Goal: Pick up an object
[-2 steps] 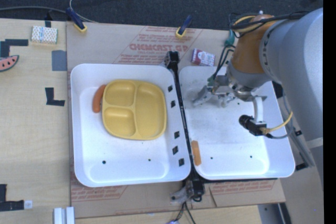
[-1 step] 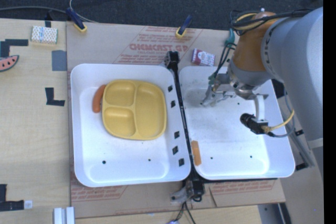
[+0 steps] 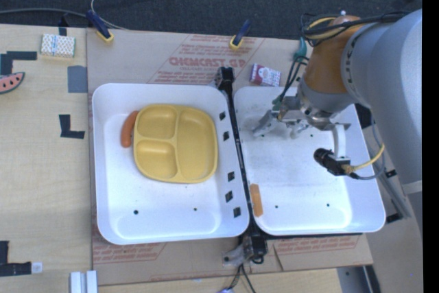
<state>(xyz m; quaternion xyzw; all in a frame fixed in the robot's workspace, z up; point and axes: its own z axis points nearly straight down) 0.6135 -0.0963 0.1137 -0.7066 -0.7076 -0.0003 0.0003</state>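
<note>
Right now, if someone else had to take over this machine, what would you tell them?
Gripper: low over the right bin, near its upper left part, with nothing seen in it; whether it is open or shut I cannot tell.
Things: a yellow tray lies in the left bin, with an orange sausage at its left edge. A small orange piece lies at the right bin's left wall, near the front.
Done: nothing picked up yet.
Left: grasp one object and lift it.

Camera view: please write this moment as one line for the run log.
gripper: over right bin, nothing between fingers | yellow tray: left bin | orange object: right bin, left edge
</note>
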